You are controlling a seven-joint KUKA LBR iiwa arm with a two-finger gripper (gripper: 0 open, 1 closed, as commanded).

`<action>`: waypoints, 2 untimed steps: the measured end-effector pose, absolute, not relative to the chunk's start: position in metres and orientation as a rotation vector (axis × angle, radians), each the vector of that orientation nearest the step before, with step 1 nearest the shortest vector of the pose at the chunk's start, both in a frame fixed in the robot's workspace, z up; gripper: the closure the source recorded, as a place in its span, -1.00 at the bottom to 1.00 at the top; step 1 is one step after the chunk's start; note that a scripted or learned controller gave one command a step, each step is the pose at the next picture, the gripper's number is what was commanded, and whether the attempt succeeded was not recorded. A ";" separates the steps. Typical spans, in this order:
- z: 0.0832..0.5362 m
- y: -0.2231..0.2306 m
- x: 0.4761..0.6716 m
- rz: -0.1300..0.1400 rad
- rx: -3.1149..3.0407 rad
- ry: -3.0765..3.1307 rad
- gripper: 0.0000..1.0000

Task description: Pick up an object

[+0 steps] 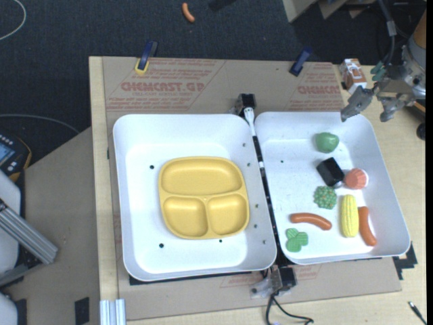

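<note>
Corn cob (348, 215): yellow toy with ridged kernels, in the right bin (284, 137) toward its 4 o'clock corner.
Axis: long axis runs 12 to 6 o'clock, alongside the orange sausage (367, 225) at its 3 o'clock.
Neighbours: green broccoli (325, 197) at its 10 o'clock, black block (331, 170) beyond.
Gripper (371, 107): fingers spread wide, nothing between them, above the bin's 1 o'clock corner.
Left bin (135, 141): holds a yellow divided plate (203, 196).

Left bin (128, 181): holds the yellow three-compartment plastic plate (203, 196) at its middle.
Right bin (284, 137): green round toy (327, 141) farthest back; black block (331, 171) just before it; corn cob (348, 215) near the front, between two sausages (311, 219) (367, 225).
</note>
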State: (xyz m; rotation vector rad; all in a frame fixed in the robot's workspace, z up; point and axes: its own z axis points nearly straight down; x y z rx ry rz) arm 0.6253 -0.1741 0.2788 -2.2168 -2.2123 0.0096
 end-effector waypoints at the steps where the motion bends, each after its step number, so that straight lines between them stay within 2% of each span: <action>1: 0.285 -0.174 0.627 0.000 -2.221 -2.221 -1.00; 2: 0.241 -0.174 0.633 0.005 -2.217 -2.219 -1.00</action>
